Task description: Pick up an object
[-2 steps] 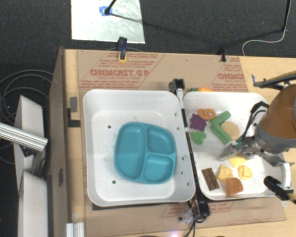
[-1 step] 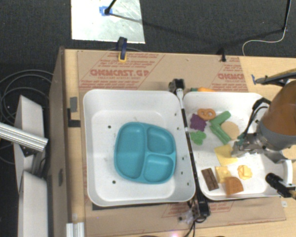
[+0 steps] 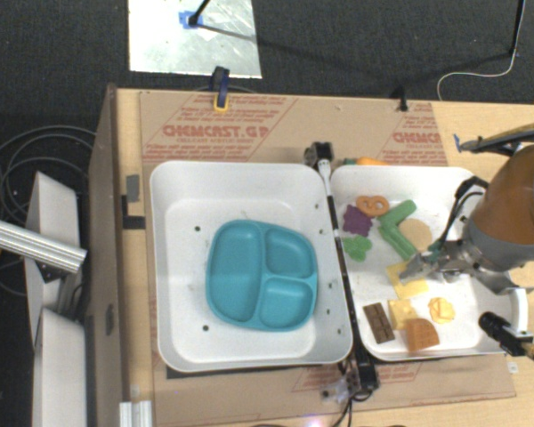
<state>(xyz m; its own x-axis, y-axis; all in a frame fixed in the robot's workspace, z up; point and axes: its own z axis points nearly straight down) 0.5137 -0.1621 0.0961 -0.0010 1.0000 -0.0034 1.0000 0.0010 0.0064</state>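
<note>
The right bin (image 3: 371, 278) holds several toy foods: an orange pretzel (image 3: 371, 205), a purple piece (image 3: 357, 221), a long green piece (image 3: 393, 229), a tan round (image 3: 417, 233), a small green piece (image 3: 356, 248), a yellow wedge (image 3: 411, 287), a brown bar (image 3: 379, 321), a yellow cube (image 3: 399, 312), a toast-coloured piece (image 3: 420, 333) and a yellow curl (image 3: 441, 309). My gripper (image 3: 423, 265) is low in this bin, reaching in from the right. It sits just above the yellow wedge and below the tan round. I see nothing lifted off the bin floor.
The left bin (image 3: 173, 238) holds a blue divided plate (image 3: 262, 274). The arm's grey and orange body (image 3: 512, 221) covers the right bin's right side. A small orange item (image 3: 371, 161) lies on the bench behind the right bin. Cables run at the far left.
</note>
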